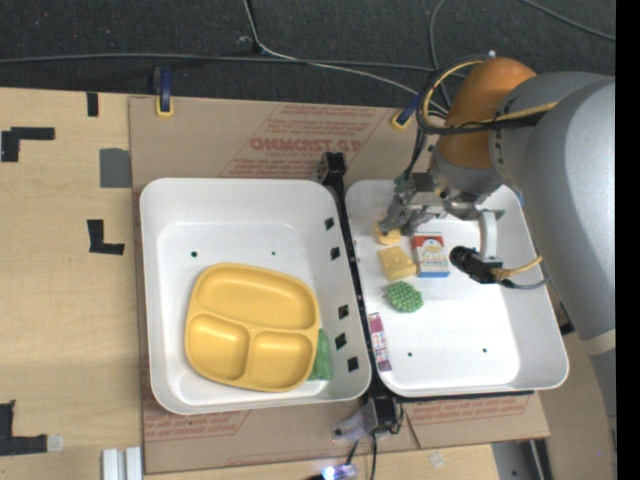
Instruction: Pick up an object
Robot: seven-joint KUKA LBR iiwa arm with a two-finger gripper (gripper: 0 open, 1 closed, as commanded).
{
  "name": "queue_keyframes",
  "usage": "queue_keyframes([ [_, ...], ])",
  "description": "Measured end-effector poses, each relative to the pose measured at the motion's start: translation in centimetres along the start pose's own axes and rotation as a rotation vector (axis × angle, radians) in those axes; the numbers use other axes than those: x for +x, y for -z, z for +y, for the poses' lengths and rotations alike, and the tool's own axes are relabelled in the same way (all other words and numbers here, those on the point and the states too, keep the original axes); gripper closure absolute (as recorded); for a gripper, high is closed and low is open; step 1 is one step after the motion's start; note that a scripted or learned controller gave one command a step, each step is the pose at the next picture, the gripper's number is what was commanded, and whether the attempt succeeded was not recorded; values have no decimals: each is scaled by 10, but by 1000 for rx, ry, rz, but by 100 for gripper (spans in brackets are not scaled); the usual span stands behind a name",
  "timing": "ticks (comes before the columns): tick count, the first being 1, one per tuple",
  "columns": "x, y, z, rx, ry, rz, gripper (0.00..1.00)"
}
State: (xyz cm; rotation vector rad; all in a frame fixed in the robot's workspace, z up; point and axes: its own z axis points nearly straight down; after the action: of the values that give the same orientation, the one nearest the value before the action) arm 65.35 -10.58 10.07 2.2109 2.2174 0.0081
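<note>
My gripper (398, 218) reaches down into the right bin (470, 368), near its far left part. Its tips hang just above a small yellow piece (387, 234) by the bin's left wall. Close in front lie a tan sponge-like block (397, 262), a small red, white and blue carton (431, 254) and a green round scrubber (404, 296). A pink and white wrapped bar (378, 340) lies along the bin's left wall nearer the front. I see nothing held between the fingers.
The left bin (165, 228) holds a yellow divided plate (252, 326), with a green object (321, 356) tucked at its right edge. The arm's body and cables (560, 188) cover the right bin's far right corner. A black divider (345, 258) separates the bins.
</note>
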Motion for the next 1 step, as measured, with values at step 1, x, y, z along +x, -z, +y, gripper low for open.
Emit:
queue_keyframes([
  [1, -4, 44, 5, 8, -2, 4, 100],
])
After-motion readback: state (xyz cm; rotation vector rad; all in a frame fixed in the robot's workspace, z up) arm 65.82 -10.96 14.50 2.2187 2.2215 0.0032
